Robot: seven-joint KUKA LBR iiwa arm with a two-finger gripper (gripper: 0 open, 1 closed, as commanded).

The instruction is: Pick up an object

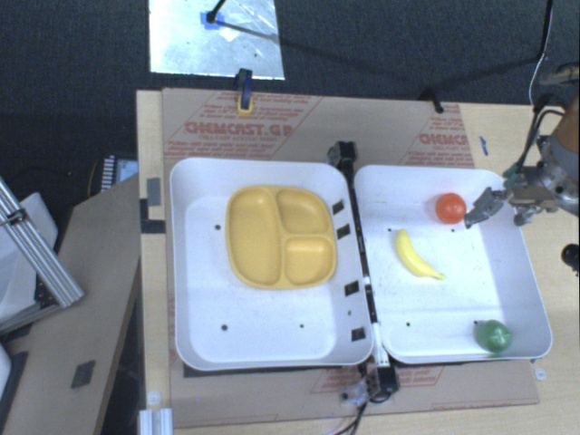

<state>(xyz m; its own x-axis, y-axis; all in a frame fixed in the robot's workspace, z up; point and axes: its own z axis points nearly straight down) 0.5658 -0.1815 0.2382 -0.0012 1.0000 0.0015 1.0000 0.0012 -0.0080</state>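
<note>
From above, the gripper (483, 208) hangs over the right bin (521, 279), just beside the orange ball (450, 207); its opening cannot be told. A banana (417, 256) and green ball (494, 335) lie there. A yellow plate (278, 236) fills the left bin (199, 279).

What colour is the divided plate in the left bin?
Yellow; the divided plate shows in the camera view.
</note>
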